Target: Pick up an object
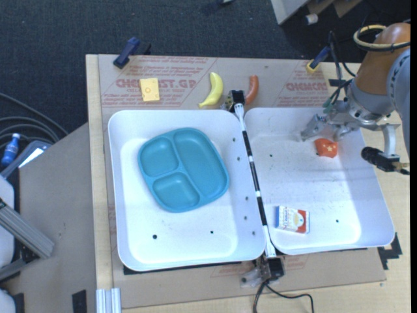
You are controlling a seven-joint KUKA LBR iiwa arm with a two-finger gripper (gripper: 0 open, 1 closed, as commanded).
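We see the claw (pixel 320 130) low in the right bin (pixel 345 233), just above a small red tomato (pixel 327 148); we cannot tell whether it grips. A small carton (pixel 290 219) lies nearer us. The left bin (pixel 130 233) holds a blue tray (pixel 183 169).

small red-orange rounded object (pixel 327 148), tomato-like, with a paler patch on top. lay in the right bin (pixel 365 194), in its upper right part, on the white floor, well apart from the near rim. sat just below the grey metal parts at the arm's end; contact there could not be told. small flat box (pixel 290 219), white with a blue upper band and a red-orange lower part, lay flat in the same bin near its lower left corner, slightly skewed, well apart from the red object.
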